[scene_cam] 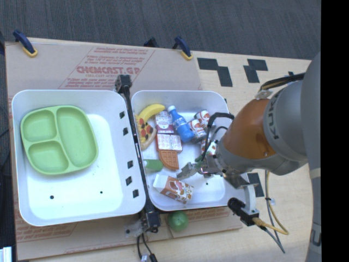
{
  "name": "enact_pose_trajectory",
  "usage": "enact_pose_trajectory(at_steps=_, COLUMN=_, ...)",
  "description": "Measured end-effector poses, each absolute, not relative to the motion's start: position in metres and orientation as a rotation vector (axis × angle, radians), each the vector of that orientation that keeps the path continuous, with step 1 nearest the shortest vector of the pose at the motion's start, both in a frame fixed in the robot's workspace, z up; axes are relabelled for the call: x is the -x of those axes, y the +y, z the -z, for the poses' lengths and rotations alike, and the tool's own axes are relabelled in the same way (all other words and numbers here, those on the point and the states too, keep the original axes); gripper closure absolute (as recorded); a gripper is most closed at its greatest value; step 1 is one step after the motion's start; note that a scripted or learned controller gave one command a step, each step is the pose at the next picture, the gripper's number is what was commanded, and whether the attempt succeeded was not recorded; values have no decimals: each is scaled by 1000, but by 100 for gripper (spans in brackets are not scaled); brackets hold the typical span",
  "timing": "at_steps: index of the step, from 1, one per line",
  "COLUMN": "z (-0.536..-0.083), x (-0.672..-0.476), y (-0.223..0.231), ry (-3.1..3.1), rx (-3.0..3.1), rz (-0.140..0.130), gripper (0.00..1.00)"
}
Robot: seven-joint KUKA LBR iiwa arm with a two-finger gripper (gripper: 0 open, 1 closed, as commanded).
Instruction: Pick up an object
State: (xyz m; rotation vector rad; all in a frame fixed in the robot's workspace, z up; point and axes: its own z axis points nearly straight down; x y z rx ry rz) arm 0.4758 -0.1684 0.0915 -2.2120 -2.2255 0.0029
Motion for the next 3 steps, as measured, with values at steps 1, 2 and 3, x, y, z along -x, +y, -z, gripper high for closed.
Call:
enact_pose_trajectory(at_steps=1, z=-102, x=-477, y=-169, ry=-2235, rx=2205, rz=-3, gripper=100)
enact_pose_trajectory(at_steps=2, z=-196, x=-507, y=-145, ry=-2229, rx=2215, rz=1, gripper=100)
enact_pose_trajectory(at_steps=3, z=-298, x=-578, y=-154, ry=-2231, rx=2218, rz=2, gripper=100)
